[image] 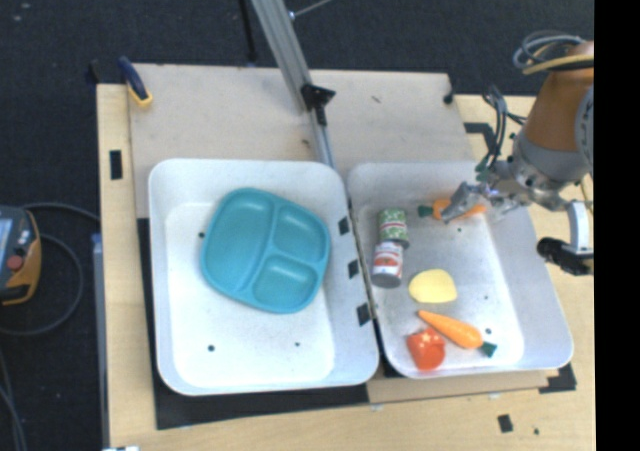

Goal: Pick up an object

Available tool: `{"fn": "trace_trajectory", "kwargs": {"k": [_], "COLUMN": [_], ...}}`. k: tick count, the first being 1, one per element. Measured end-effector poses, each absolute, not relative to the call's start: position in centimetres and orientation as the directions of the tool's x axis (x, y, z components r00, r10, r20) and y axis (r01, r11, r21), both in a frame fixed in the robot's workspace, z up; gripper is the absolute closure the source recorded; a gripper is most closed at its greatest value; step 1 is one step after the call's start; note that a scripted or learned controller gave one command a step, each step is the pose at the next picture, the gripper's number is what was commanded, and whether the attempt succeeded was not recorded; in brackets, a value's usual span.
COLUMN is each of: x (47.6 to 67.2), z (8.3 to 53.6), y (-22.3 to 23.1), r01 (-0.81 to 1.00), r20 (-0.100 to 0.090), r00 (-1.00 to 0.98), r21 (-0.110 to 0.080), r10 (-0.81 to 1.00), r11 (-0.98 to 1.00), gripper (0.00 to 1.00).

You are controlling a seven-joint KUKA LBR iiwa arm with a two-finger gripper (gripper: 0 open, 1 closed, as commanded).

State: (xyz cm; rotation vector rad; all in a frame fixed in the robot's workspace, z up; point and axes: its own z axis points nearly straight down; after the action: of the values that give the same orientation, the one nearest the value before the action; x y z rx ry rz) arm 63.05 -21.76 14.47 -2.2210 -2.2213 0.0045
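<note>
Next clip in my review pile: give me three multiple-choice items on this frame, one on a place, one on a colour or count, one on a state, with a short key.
1. Where does the divided plate lie?
A. In the left bin
B. In the right bin
C. On the bare bench

2. What colour is that plate?
A. Red
B. Teal blue
C. Yellow

3. How do the two small cans sit in the right bin?
A. Stacked one on the other
B. At opposite corners
C. Close together, end to end, near the bin's left wall

Key: 1 A, the plate rests inside the left bin's white walls. 2 B, its whole surface is teal blue. 3 C, the green-labelled can lies just above the red-labelled one, beside the left wall, with the yellow piece, the carrot and the red piece lower down.
</note>
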Motion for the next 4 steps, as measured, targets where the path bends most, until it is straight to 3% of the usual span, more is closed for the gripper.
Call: {"fn": "trace_trajectory", "kwargs": {"k": [1, 2, 4], "x": [63.1, 63.2, 64.4], "z": [10.0, 11.4, 23.3], "y": [-21.9, -22.0, -22.6], "r01": [1.000, 1.000, 1.000], "r20": [-0.003, -0.005, -0.003], "r00": [0.000, -0.001, -0.003], "r21": [0.001, 0.007, 0.008], "r10": [1.000, 1.000, 1.000], "r11": [0.000, 0.001, 0.003], "gripper": [0.00, 1.00, 1.00]}}
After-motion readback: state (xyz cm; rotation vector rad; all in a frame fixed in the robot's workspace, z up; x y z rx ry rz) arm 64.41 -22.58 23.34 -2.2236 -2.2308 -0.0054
